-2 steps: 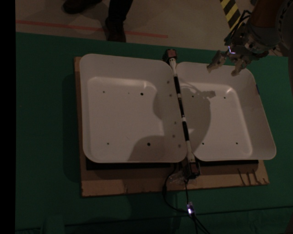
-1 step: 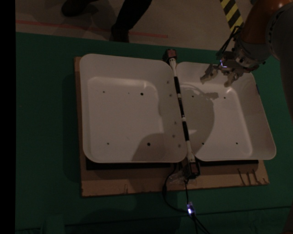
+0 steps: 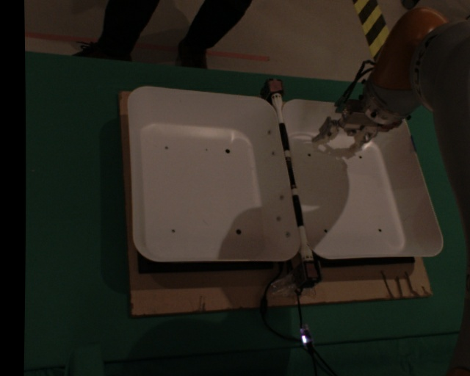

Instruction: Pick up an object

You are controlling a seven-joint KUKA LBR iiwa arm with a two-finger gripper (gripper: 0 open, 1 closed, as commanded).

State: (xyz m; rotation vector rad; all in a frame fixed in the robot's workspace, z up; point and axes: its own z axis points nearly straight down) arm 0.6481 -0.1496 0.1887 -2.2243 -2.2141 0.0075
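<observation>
The gripper (image 3: 342, 137) is being held over the right bin (image 3: 382, 220), fingers spread, nothing seen between them; no object to pick can be made out; a black-and-white striped bar (image 3: 288, 172) is lying between it and the left bin (image 3: 198, 176).

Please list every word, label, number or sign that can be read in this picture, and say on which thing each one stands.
There is no readable text.
Black-and-white divider bar between the left bin and the right bin: stripes, no letters.
Yellow-and-black hazard stripes on the floor: a warning pattern, no words.
The arm and gripper: no label can be made out.
</observation>
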